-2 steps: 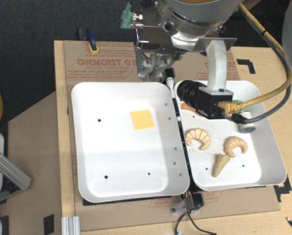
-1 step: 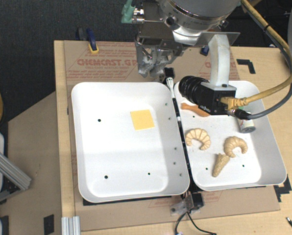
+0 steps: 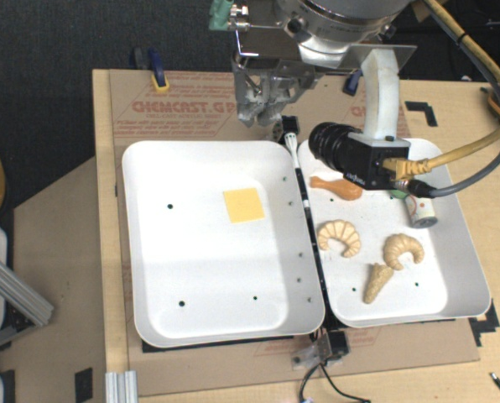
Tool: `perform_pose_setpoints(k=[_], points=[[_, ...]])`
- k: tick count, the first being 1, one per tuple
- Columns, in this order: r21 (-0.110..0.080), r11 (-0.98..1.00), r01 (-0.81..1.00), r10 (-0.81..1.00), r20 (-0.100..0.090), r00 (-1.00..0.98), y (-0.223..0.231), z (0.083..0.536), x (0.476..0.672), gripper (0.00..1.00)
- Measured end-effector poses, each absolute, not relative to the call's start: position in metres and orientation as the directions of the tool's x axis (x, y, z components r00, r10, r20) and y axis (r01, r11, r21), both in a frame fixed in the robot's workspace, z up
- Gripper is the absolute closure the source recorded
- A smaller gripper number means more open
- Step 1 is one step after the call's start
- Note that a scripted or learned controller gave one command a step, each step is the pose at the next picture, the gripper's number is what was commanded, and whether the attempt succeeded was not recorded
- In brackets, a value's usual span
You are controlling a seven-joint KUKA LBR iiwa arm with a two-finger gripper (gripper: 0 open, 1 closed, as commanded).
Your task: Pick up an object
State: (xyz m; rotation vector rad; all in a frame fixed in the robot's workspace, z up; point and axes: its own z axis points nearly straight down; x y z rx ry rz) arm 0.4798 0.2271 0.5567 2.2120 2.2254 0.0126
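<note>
A flat yellow square slice [image 3: 243, 205] lies in the left bin [image 3: 174, 259], right of its middle. The right bin [image 3: 451, 292] holds an orange drumstick-shaped piece [image 3: 337, 187], two croissants [image 3: 340, 237] [image 3: 403, 248], a tan cone [image 3: 375, 283] and a small grey-and-red cylinder [image 3: 421, 213]. My gripper [image 3: 261, 101] hangs over the cardboard just beyond the left bin's far right corner, apart from every object. I see nothing held in it.
A black cylindrical unit [image 3: 348, 152] with a yellow cable juts from the arm over the far part of the right bin. A black ridge [image 3: 304, 217] separates the bins. A blue and yellow clamp [image 3: 157, 68] sits at the board's far left edge.
</note>
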Motion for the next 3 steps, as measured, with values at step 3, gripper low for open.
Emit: perform_pose_setpoints(k=[3], points=[[0.017, 0.009, 1.000, 1.000, 0.007, -0.009, 0.229, 0.588, 0.481, 1.00]])
